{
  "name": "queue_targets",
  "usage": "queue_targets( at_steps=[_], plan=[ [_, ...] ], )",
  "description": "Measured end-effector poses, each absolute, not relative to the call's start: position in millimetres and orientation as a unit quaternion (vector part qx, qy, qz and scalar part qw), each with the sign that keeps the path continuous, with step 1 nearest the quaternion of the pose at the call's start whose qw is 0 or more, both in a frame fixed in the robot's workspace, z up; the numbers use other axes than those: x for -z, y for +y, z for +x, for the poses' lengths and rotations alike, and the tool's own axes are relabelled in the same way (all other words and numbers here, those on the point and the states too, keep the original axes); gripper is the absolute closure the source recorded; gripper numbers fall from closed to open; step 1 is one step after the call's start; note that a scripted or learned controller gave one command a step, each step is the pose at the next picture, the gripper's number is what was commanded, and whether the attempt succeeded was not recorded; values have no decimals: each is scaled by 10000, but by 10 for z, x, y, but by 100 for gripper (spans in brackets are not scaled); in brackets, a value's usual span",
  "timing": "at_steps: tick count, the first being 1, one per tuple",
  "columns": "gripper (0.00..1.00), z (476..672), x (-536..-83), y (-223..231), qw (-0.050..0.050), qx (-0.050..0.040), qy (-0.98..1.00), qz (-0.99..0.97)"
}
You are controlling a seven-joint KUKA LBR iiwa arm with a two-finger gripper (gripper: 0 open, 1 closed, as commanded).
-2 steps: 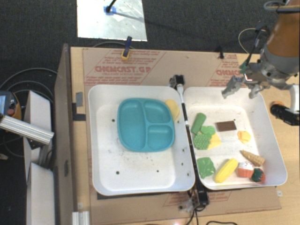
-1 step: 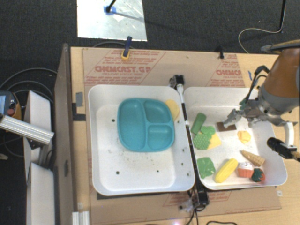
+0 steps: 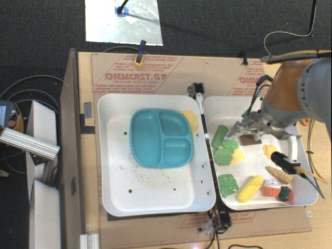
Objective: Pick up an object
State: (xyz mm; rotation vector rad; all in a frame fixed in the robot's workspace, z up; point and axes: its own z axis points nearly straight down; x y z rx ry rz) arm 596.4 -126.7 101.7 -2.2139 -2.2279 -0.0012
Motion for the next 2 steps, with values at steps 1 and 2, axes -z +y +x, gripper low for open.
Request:
queue_targets(
  at_steps=[1,2],
  plan=[
    [0,6137,-852,-1694,-21,13,-7076,-7066],
    [0,6000,-1266,-2047,-17,7,-7069,-7073]
  ],
)
